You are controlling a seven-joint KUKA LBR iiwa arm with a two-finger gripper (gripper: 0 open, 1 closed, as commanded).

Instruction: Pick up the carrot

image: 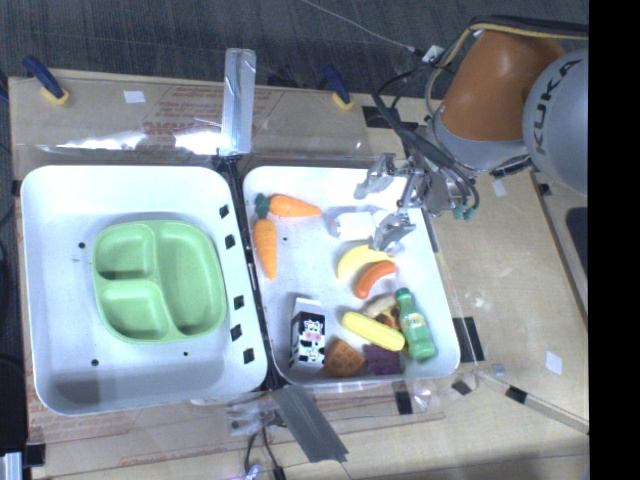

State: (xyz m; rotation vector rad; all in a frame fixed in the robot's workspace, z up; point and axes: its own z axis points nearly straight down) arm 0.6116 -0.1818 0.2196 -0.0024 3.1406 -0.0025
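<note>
This is a robotics lab set up for grasping trials. A pale wooden counter carries two shallow white plastic bins side by side, fixed with black tape and blue clamps at the upper left of the frame. The right-hand bin holds toy plastic food, not real groceries. A grey industrial arm with an orange band and loose cabling enters from the upper right.

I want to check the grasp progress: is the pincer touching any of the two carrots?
Apart. The camera view shows the pincer above the bin's right part, while both carrots lie near the left wall with white floor between.
</note>
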